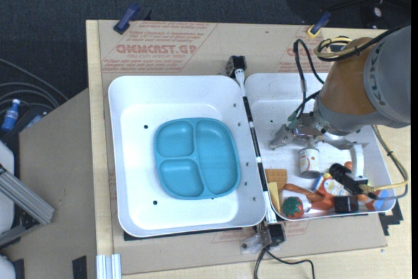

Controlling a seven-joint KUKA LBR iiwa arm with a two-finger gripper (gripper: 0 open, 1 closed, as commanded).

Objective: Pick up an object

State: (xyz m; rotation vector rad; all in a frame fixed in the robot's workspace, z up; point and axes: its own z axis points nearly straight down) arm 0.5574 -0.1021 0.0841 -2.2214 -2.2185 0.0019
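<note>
The gripper (282, 137), fingers spread and empty, hangs in the approach step inside the right bin (274, 85), above-left of the small white cup (308, 160), so descent onto the cup must follow.

We see a blue divided plate (196, 158) lying in the left white bin (124, 140), with cardboard (157, 49) beneath both bins.

we read this as robotics lab: grey industrial arm (372, 85) with orange band over wooden bench (189, 49), two white bins (124, 140) clamped side by side, loose black cables (300, 62) trailing, dark carpet floor (46, 10), metal extrusion (26, 196) at left, blue clamps (126, 19) on board edge.
</note>
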